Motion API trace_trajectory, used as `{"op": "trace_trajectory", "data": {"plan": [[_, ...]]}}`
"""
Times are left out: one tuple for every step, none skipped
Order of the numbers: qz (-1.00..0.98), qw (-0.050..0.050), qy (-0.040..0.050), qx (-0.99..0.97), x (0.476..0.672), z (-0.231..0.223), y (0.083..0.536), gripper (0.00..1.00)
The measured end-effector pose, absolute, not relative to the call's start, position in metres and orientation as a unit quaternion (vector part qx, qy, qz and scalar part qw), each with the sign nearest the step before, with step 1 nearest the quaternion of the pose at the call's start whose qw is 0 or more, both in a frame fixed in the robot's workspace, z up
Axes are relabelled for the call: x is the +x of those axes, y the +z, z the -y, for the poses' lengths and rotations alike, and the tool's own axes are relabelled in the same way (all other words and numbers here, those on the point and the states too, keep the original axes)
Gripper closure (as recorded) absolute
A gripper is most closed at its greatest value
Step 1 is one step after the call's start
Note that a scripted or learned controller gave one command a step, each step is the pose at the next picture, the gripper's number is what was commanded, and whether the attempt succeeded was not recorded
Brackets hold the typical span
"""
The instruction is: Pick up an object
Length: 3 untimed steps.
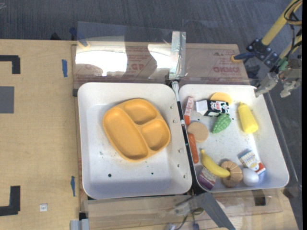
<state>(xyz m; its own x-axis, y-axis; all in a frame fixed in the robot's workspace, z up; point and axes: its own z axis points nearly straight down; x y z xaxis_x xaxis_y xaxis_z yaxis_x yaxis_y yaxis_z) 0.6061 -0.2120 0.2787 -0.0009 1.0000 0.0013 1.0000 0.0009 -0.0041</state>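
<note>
Wood bench [33,128] over dark grey floor. Left bin [91,176]: orange divided plate [136,128], tilted. Right bin [276,152] — carrot [193,147] along left wall, banana [213,166], green ridged fruit [221,123], yellow corn [248,118], white egg [250,176]. Gripper [276,78] above bin's upper-right corner, clear of objects; fingers' state — cannot tell.

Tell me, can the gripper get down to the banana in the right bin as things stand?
Probably yes. The banana lies on top with nothing over it, though a wooden piece touches its lower end. The gripper sits at the bin's upper right corner, with a free path.
</note>
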Motion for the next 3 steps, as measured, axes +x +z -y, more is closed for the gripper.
{"op": "trace_trajectory", "data": {"plan": [[0.565, 0.005, 0.0033, -0.825, 0.571, 0.194, 0.1, 0.0], [0.646, 0.006, -0.0041, -0.763, 0.579, 0.199, 0.088, 0.0], [0.646, 0.001, -0.002, -0.764, 0.579, 0.202, 0.097, 1.0]]}}
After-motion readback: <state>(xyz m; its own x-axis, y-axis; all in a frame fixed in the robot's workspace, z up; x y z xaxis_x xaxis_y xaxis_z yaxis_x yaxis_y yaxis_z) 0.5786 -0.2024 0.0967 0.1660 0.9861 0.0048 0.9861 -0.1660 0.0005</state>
